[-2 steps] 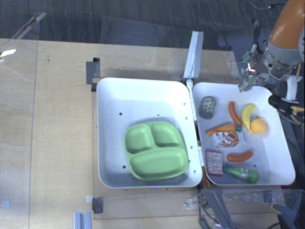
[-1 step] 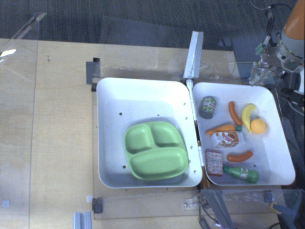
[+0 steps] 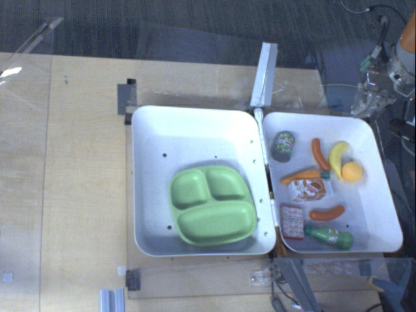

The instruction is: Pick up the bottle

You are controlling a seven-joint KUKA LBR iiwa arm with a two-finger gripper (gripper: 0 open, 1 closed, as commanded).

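The green bottle [image 3: 330, 236] lies on its side along the near wall of the right bin [image 3: 383, 194], just beside a small flat packet [image 3: 292, 221] and below a red sausage [image 3: 327, 212]. The arm sits at the view's upper right corner, outside the bin, and its hand [image 3: 372, 100] is too blurred to tell whether it is spread or pressed together. The task looks to be at its start, the bottle untouched. The next move calls for travelling over the bin to its near edge, then descending across the bottle's narrow width, clear of wall and sausage.

Wooden bench [image 3: 65, 174] — dark ribbed floor [image 3: 162, 5] beyond.
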